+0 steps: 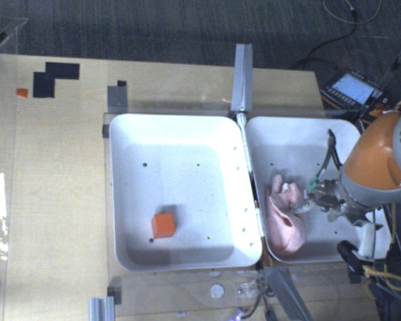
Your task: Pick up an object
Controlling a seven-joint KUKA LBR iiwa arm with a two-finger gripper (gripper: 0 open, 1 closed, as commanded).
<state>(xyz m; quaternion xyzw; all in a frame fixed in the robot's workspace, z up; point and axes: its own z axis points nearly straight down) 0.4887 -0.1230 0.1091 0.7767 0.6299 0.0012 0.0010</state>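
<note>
A pink soft object (285, 218) lies in the right bin (291, 142), against its left wall near the front. My gripper (312, 198) hangs low over the right bin, just right of the pink object and close to its right edge. The arm, with its orange band (377, 159), comes in from the right. An orange block (164, 225) rests in the left bin (180, 146), toward its front left.
A metal divider post (242, 79) stands behind the seam between the two bins. Black cables run along the arm over the right bin's back right part. A tablet-like device (353, 89) sits off the bench at the back right.
</note>
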